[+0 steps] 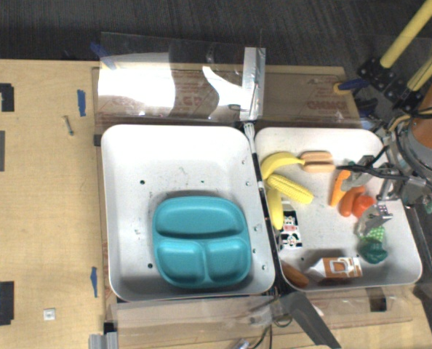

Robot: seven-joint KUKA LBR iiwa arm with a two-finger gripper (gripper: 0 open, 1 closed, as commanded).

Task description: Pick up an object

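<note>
Cardboard-brown worktop (34, 195) under me, two white bins on it side by side. Going left to right: the left bin (129, 151) has a teal divided tray (200, 240) sitting toward its near edge. The right bin (325, 140) is where all the pickable stuff is: a banana (283, 182) along its left wall, a little hot-dog-looking toy (316, 161) near the far edge, something orange (350, 198) right of the middle, a green thing (374, 251) toward the near right corner, and a small orange-labelled package (341, 267) along the near edge.

Progress-wise, I'd say nothing's picked yet; everything looks like it's lying on the bin floor.

My gripper (376, 218) is low over the right bin's right side, just beside the orange thing and above the green one, arm coming in over the right rim. Honestly can't tell how my gripper is set from this angle, too cluttered.
</note>
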